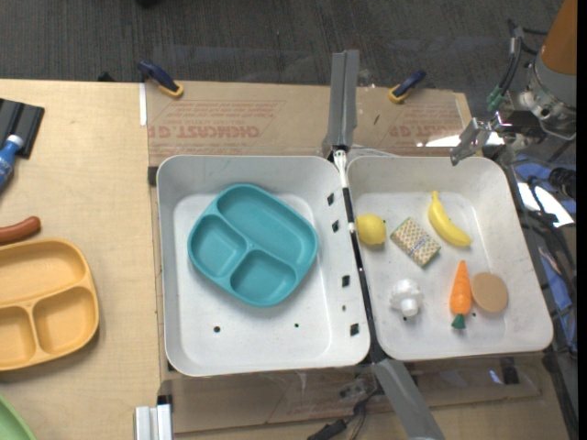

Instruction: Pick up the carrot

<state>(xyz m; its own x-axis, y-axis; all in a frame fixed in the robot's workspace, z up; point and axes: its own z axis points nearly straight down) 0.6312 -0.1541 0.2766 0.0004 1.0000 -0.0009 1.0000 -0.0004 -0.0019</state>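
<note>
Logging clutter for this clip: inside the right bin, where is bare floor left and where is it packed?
Bare white floor lies along the right white bin's far wall, above the yellow lemon and yellow banana, and along its near wall. It is crowded at the right, where the orange carrot touches the tan round disc, with the white lumpy object near.

Two shallow white plastic bins (174,246), smooth with a faint sheen, sit at the centre of the frame on a flat sheet of matt brown printed cardboard (238,122), beside a pale, smooth wood-look bench top (73,145) on the left. The left bin holds a smooth, satin teal plastic divided plate (252,244), and a similar matt orange plastic divided tray (41,305) lies at lower left. In the right bin, the small orange plastic carrot (460,291) and yellow plastic banana (448,220) look smooth and slightly glossy.
</note>
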